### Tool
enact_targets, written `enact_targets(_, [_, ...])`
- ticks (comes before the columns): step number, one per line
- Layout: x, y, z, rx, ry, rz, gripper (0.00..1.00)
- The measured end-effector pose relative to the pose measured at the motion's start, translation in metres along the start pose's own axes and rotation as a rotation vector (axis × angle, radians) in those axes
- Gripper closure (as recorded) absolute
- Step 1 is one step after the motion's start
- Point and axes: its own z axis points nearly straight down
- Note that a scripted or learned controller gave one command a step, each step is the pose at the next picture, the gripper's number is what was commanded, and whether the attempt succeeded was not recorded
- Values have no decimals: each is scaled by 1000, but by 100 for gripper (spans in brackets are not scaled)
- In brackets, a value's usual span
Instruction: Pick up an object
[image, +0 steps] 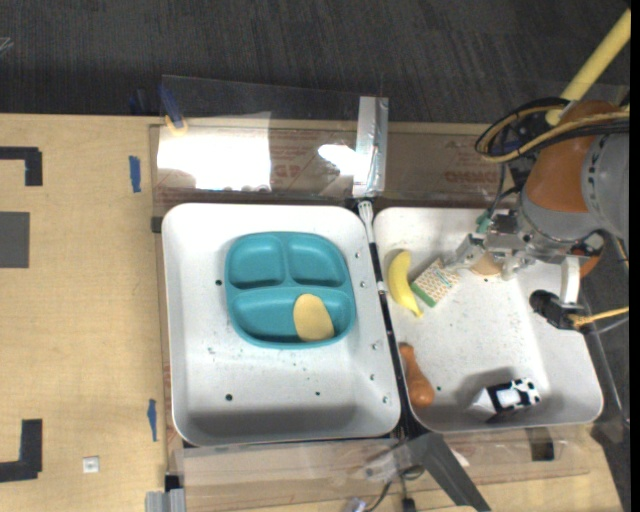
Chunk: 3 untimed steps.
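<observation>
While the grey arm's two-finger gripper (487, 252) hangs over the right white bin (560, 385) near its far edge, whether it is apart or together cannot be told. Just left lie a green-patterned packet (436, 281) and a yellow banana (402, 281). The left white bin (200, 380) carries a teal divided plate (262, 285).

Scene evenly, brightly lit from above. Strong white glare on clear sheet (262, 150) behind left bin (190, 330), washing out its left part. Soft shadows along inner bin walls, darkest at near wall of right bin (560, 340). Dark floor at top underexposed. Overall focus soft; arm (585, 190) at right slightly blurred. White bins near overexposure, speckles visible.
</observation>
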Motion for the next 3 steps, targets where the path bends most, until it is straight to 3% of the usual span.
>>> enact_targets(1, [-26, 43, -44, 7, -1, -25, 0])
enact_targets(2, [-25, 25, 8, 11, 1, -42, 0])
enact_targets(3, [-24, 27, -3, 9, 0, -44, 100])
